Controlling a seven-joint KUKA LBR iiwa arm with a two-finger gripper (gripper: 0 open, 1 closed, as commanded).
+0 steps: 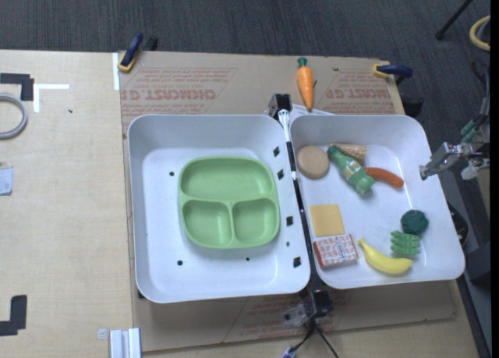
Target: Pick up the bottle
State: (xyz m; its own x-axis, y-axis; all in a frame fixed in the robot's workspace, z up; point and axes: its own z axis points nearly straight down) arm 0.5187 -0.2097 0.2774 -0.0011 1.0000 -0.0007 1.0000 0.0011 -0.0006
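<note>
Here, the green bottle (351, 170) lies on its side in the upper middle of the right bin (437, 193), its red cap toward the upper left and its body slanting down to the right. Pressed close around it are a round tan bun (313, 161) just to its left, a pale cone-shaped piece (348, 150) touching near its cap, and an orange-red carrot-like stick (384, 177) just off its lower end. Farther down the same bin lie a yellow cheese slice (327, 219), a red-and-white packet (335, 251), a banana (383, 260), a ridged green vegetable (404, 243) and a dark green broccoli head (415, 221). My gripper (441, 160) hangs at the right bin's right rim, well apart from the bottle, with nothing between its fingers; whether they are spread or closed I cannot tell. The left bin (148, 216) holds a light green divided plate (229, 202) with three compartments. A toy carrot (305, 83) lies outside on the cardboard (179, 87), just above the seam where the two bins meet.
</note>
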